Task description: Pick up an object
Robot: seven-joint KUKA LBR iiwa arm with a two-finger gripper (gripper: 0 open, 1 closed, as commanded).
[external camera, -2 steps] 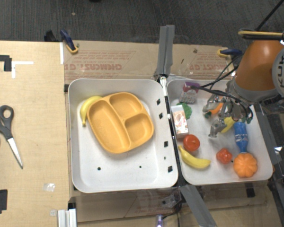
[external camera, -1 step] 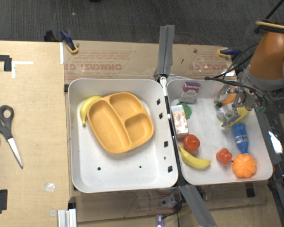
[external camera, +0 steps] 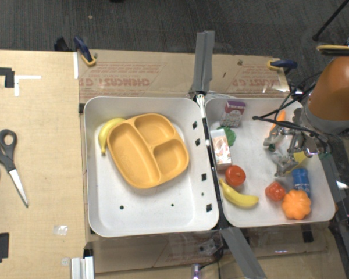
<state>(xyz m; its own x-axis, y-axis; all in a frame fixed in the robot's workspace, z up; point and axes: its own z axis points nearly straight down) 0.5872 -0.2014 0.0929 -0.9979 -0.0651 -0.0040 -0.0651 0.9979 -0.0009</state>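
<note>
My gripper hangs low over the right bin, under the arm's orange band. It is open, and I see nothing between its fingers. Just below it lie a small red tomato, a blue can and an orange pumpkin. Left of it lie a larger red tomato and a yellow banana. A small orange piece and a yellow piece show beside the gripper body, partly hidden.
The right bin also holds a white carton, a green item and a purple-topped box. In the left bin a yellow divided plate lies against a banana. Scissors lie on the bench at far left.
</note>
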